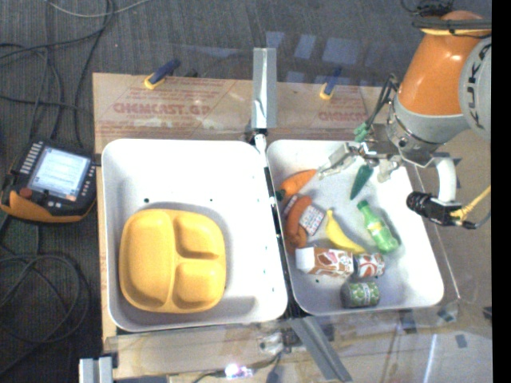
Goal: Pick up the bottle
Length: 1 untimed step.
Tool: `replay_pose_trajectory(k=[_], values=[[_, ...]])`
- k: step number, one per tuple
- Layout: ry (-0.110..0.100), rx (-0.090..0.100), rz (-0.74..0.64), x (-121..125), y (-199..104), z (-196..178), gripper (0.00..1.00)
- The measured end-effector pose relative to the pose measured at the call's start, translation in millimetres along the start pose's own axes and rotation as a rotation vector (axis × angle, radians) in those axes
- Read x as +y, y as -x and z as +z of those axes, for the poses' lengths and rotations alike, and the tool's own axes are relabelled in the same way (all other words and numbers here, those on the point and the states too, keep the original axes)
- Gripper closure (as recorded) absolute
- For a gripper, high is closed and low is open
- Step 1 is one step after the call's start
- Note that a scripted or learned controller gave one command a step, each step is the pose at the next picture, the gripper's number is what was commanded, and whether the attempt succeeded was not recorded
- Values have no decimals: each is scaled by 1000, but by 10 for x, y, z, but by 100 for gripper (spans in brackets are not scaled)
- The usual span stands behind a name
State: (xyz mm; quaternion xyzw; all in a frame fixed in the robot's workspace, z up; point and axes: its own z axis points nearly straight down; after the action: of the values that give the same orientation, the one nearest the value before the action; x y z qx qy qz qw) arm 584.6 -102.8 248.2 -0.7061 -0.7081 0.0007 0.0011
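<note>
Start at your left: the left bin (120,162) on the worktop holds a yellow divided tray (172,259) and nothing you need. Cross the divider to the right bin (431,290) — clutter first, with an orange toy (297,182), a banana (342,234), a small carton (324,261) and a dark can (361,294). The bottle (377,227), green and lying on its side, rests just right of the banana, touching nothing above it. The pincer (363,156) hangs over the bin's far end, fingers spread and gripping nothing; a dark green piece sits just below it. By my reading you're at the approach step — next, bring the pincer toward the near side and down, straddling the bottle across its narrow width, clear of the banana.
</note>
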Motion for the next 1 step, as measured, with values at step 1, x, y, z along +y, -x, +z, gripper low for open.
replay_pose_trajectory(k=[1], values=[[-1,-2,34,300,850,230,0]])
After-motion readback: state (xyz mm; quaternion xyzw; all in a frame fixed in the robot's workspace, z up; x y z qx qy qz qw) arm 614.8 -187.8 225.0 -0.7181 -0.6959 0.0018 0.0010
